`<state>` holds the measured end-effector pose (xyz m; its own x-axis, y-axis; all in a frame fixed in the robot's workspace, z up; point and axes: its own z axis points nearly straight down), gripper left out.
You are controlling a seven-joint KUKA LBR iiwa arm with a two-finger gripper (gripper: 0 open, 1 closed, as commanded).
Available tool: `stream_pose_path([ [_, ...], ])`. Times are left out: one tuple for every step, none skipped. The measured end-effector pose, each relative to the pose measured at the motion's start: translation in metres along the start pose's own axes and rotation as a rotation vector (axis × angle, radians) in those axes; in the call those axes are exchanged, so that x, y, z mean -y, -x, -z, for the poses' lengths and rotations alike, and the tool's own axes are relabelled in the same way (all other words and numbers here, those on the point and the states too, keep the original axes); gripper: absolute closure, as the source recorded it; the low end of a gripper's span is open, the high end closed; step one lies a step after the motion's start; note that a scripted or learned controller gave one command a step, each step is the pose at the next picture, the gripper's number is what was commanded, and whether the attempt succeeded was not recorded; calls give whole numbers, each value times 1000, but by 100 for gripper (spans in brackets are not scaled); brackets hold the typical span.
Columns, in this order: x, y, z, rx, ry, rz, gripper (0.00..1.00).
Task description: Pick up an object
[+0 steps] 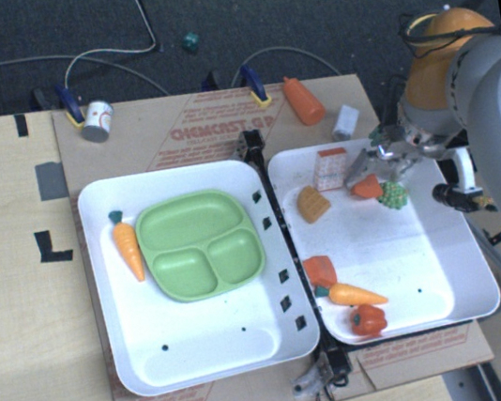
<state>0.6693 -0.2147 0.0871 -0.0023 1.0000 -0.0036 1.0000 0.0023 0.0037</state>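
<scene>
Camera view, arm: the grey KUKA arm (490, 97) is reaching in from the right, its gripper (379, 164) hanging low over the upper part of the right bin (430, 250)
Camera view, jaws: I cannot tell how they are standing; metal parts are blurring together there
Camera view, likely target: a small red-orange piece (366, 189) is lying just below the gripper, touching or nearly touching a green knobbly toy (394, 195) on its right
Risk: the two are sitting so close that closing fingers are likely to be catching both or nudging one aside, and a rounded piece may be squirting out of the pinch
Risk, second: the printed card (329, 169) is lying flat just beside the gripper and could be getting dragged along
Right bin, contents: a tan bread-like block (313, 203) is sitting near the divider; toward the front, a red-orange chunk (319, 270), a toy carrot (354, 294) and a red tomato-like toy (368, 319) are clustering together
Left bin (200, 355), contents: a green divided plate (201, 244) is resting in the middle, compartments bare, with a second toy carrot (127, 248) lying beside its left edge
</scene>
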Motion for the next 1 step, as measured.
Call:
stream_pose_path([
  [-1,0,10,3,0,2,100],
])
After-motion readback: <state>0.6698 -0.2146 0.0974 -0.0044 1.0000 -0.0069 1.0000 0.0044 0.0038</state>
